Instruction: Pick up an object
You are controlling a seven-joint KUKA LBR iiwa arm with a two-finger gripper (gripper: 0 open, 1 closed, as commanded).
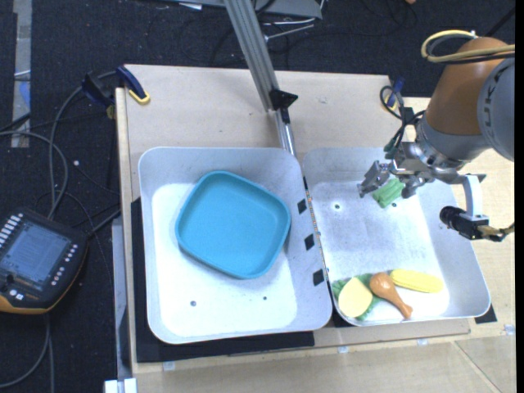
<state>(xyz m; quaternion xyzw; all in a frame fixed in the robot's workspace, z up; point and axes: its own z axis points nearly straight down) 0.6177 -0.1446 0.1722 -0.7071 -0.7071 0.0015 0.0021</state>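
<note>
Tan bench [205, 105] on dark floor, two white bins side by side. Left bin [155, 219] holds a blue square plate [233, 223]. Right bin [368, 228] has yellow and orange toy food [389, 291] piled at its near edge. Arm [471, 97] reaches in from the right; pincer [387, 185] at the right bin's far side, clamped on a small green object [390, 192].

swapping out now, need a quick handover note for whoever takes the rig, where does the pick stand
Hand: up over the right bin, with a small green object between its fingers.
Things: blue plate lies in the left bin; yellow pieces and an orange piece sit at the right bin's near edge.
Done: the green object looks grasped and lifted.
Left: check that the grip holds.
</note>
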